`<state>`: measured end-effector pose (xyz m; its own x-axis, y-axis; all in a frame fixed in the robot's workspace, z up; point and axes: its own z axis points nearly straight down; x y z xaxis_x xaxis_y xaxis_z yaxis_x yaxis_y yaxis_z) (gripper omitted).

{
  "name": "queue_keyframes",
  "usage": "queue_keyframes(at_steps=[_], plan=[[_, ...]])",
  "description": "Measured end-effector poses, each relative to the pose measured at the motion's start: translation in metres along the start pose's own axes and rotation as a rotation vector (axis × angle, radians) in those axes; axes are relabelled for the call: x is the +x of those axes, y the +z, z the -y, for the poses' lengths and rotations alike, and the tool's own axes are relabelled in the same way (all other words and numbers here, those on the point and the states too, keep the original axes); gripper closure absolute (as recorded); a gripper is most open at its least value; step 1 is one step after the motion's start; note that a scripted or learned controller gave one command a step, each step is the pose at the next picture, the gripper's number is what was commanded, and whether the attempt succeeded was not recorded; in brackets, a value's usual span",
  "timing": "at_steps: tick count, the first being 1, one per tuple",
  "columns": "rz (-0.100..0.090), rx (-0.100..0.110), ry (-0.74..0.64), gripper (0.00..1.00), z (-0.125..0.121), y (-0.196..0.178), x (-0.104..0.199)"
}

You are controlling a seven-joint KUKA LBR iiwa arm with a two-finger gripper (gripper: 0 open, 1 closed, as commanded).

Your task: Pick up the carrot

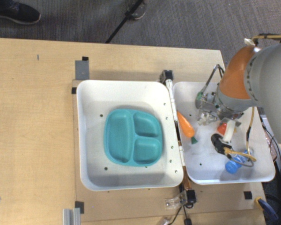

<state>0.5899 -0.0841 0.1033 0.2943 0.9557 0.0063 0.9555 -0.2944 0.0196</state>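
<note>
Watching claw (pixel 207 115) at right centre of frame, just right of carrot (pixel 185 124) | we cannot tell how wide claw stands | carrot lies slantwise against left wall of right bin (pixel 203 171) | risk, we judge: wall blocks one side, claw closes short or slips off

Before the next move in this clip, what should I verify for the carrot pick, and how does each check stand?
1. Carrot in view, in the view's right-hand bin: ok.
2. Carrot free of clutter: ok; the blue object lies apart from it.
3. Room around the carrot: cannot tell; it lies close to the bin's wall.
4. Tool above the carrot: not ok; it sits beside it.
5. Carrot held: not ok.
6. Teal plate out of the way: ok, in the other bin.
</note>
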Motion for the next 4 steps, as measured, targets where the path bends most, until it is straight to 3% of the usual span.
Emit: queue_keyframes(at_steps=[1,2,3,4], plan=[[0.000,0.000,0.000,0.00,0.000,0.000,0.000],[0.002,0.000,-0.333,0.00,0.021,0.011,-0.006],[0.007,0.012,0.348,0.00,-0.004,-0.082,0.058],[0.012,0.015,0.764,0.00,0.084,-0.082,0.051]])
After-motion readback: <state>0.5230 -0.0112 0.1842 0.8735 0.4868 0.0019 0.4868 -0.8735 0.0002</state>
